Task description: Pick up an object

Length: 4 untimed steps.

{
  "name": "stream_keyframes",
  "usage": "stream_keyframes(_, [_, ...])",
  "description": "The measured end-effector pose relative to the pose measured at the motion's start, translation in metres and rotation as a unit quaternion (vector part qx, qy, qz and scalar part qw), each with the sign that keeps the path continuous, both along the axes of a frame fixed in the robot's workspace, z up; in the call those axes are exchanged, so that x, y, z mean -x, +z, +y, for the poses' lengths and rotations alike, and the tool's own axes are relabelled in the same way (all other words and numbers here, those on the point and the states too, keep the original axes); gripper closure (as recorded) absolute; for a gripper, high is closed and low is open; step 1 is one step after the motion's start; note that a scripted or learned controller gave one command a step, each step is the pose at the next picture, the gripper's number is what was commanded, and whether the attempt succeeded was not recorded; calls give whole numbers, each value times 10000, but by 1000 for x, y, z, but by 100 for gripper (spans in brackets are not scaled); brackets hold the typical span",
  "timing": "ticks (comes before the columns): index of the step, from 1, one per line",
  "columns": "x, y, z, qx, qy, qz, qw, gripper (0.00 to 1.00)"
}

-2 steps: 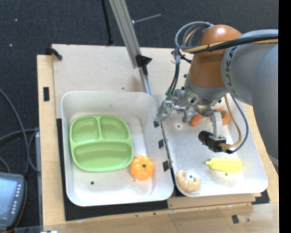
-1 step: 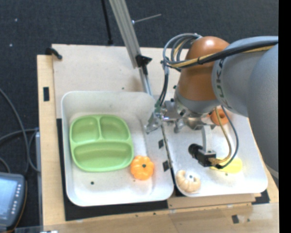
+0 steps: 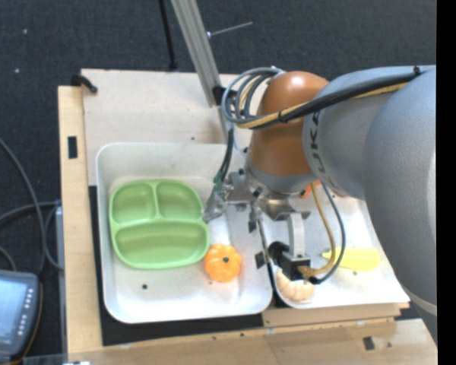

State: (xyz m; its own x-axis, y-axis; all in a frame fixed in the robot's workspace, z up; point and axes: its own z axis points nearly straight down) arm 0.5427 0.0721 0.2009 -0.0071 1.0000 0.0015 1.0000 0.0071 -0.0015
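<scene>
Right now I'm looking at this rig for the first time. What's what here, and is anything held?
This is one camera view, fixed above a bench and looking down at a slant. The big grey shape with the orange band is a robot arm reaching in from the right. Its gripper hangs over the right side of the left bin. That bin holds a green tray with a small orange pumpkin by the tray's lower right corner. The right bin is mostly hidden by the arm, but a yellow thing and a pale thing lie in it. I can't make out anything held.
</scene>
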Motion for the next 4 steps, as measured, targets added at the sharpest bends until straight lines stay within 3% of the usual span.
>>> stream_keyframes(1, [-34,70,-15,8,-14,-51,10000,0])
stream_keyframes(4, [-51,64,-11,21,-9,-13,10000,0])
